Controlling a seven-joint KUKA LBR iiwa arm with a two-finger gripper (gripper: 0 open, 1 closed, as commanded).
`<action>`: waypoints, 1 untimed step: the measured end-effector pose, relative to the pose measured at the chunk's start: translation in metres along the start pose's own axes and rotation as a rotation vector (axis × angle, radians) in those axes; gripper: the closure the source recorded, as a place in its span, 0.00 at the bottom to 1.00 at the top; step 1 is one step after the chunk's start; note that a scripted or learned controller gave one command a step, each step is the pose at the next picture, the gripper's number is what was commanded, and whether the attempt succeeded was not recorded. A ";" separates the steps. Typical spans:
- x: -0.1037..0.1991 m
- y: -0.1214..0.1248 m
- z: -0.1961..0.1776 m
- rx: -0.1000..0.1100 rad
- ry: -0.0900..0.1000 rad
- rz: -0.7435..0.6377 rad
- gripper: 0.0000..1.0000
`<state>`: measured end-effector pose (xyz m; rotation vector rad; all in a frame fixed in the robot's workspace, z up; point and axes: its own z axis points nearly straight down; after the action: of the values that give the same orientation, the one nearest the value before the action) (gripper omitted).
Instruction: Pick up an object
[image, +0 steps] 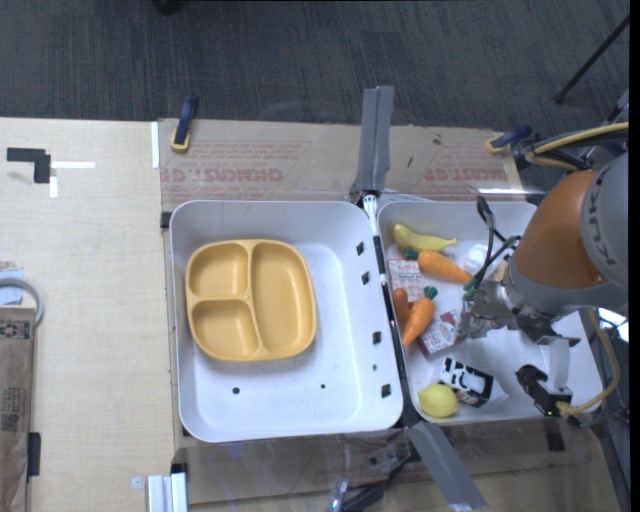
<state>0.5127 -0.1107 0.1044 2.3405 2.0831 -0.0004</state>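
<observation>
Orange and grey, the robot arm (570, 245) reaches in from the right and hangs low over the right bin (500, 408). Its claw (478, 318) sits down among the toys, and I cannot tell if the claw is open or closed, because the arm covers much of it and the parts look dark and mixed together. Nothing can be seen held in it. Just to the left of the claw lies a small pink packet (438, 336), very close, maybe touching, but I cannot be sure. A bit more to the left is a toy carrot (417, 318) with a green top. Up and to the left of the claw lies another carrot (443, 266), and past that a yellow banana (424, 239). A red and white packet (403, 274) lies left of that carrot. Below the claw sits a black and white thing (466, 382), and next to it a yellow lemon (437, 401) near the bin's front edge. Far to the left of the claw is the left bin (290, 400), and in it rests a yellow tray (251, 299) with three parts. Both bins sit on a brown cardboard sheet (270, 160).
</observation>
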 end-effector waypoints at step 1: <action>0.000 0.000 0.000 0.000 0.000 0.000 0.00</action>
<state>0.5127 -0.1106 0.1044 2.3402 2.0839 -0.0005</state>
